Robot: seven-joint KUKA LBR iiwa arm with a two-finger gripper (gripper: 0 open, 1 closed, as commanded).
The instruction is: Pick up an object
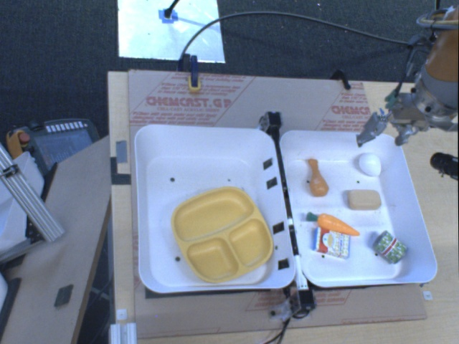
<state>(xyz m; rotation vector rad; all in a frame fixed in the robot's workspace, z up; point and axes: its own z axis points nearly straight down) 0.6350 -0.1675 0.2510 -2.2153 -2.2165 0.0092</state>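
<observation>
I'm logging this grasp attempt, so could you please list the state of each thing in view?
gripper: jaws open, holding nothing, above right bin's far edge
egg: loose in right bin
carrot: lying flat
can: on its side
yellow tray: flat in left bin

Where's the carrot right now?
The carrot lies in the right bin, low in its left half, just above the small carton and below the orange drumstick-shaped toy.
</observation>
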